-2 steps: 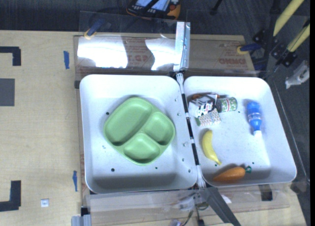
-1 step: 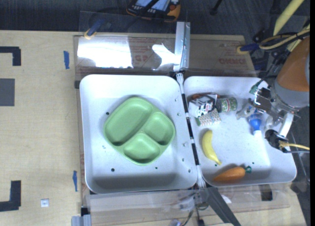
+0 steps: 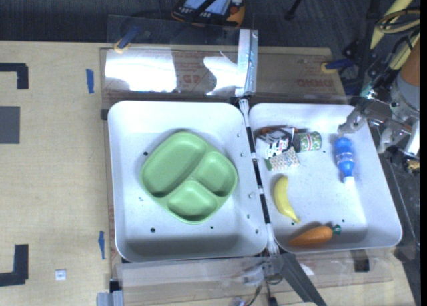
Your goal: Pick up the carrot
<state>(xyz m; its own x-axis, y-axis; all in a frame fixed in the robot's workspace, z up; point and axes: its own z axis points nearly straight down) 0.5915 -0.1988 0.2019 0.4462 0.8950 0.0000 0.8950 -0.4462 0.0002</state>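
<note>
Two bins sit side by side on the surface (image 3: 53,165). The left bin (image 3: 127,231) holds a divided plate (image 3: 189,176) near its middle. In the right bin (image 3: 380,221), the carrot (image 3: 312,235) lies along the near edge, with the banana (image 3: 285,199) just behind it to the left. Farther back sit a small packet (image 3: 283,160), a can (image 3: 307,141) to its right, and a bottle (image 3: 344,159) nearer the right wall. The claw (image 3: 352,122) hangs over the right bin's far right corner, behind the bottle.
</note>
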